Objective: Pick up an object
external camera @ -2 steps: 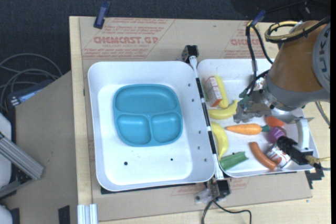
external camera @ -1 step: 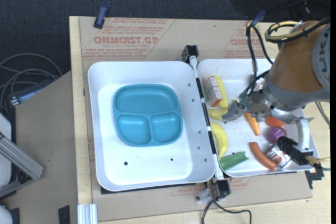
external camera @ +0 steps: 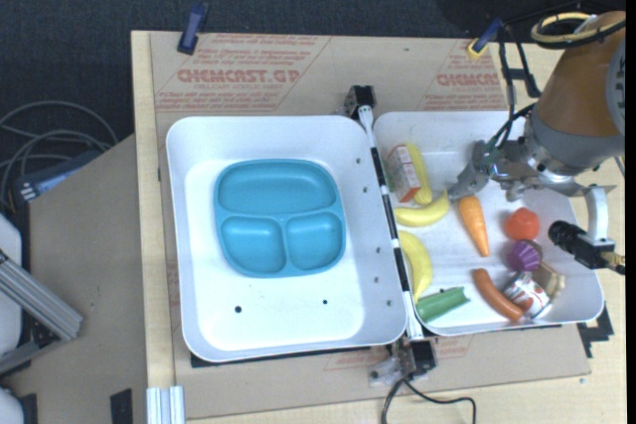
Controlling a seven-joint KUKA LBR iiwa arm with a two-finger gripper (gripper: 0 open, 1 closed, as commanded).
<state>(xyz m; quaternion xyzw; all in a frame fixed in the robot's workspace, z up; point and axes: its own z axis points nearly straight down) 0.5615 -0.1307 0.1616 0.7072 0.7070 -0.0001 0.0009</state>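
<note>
Robotics lab: cardboard-covered bench (external camera: 298, 65), loose cables (external camera: 50, 129), 2 bins (external camera: 189, 213).

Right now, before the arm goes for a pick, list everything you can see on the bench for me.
Bins: 2, white, side by side; left bin, right bin.
Divided tray: 1, blue, in the left bin.
Bananas: 2, yellow, right bin near its left wall; upper, lower.
Carrot: 1, orange, middle of the right bin.
Tomato-like ball: 1, red-orange, right of the carrot.
Purple item: 1, below the ball.
Sausage: 1, red-orange, front of the right bin.
Green item: 1, front left corner of the right bin.
Clips: 2, blue;.
Gripper: 1, grey, over the right bin.
</note>
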